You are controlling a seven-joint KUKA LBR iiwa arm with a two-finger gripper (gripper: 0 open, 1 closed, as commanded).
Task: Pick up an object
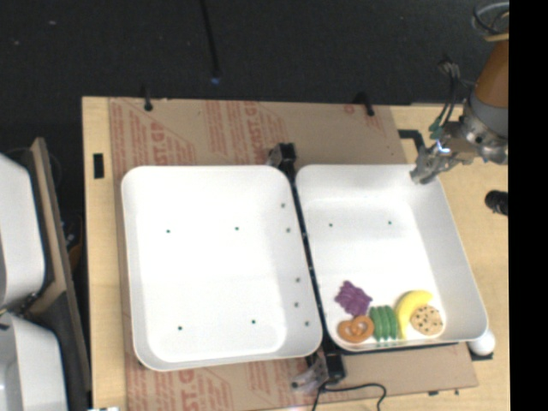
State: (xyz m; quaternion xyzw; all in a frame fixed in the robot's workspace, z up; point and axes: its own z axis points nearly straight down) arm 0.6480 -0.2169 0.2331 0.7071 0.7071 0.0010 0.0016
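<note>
Five small toy foods huddle in the right bin's (445, 221) near corner: an orange pretzel (354, 330), a green ridged piece (385, 322), a tan speckled cookie (425, 319), a yellow piece (413, 300) just behind it, and a purple cluster (352, 297). The left bin (137, 229) sits alongside on the desk (98, 255). Farther back, the gripper (424, 174) hangs at the right bin's far rim, well apart from the toys; whether it is spread or closed cannot be told.

2 white bins (214, 349) (445, 212); 5 toy foods: purple (352, 297), orange (354, 330), green (385, 323), yellow (413, 300), cookie (425, 319).
</note>
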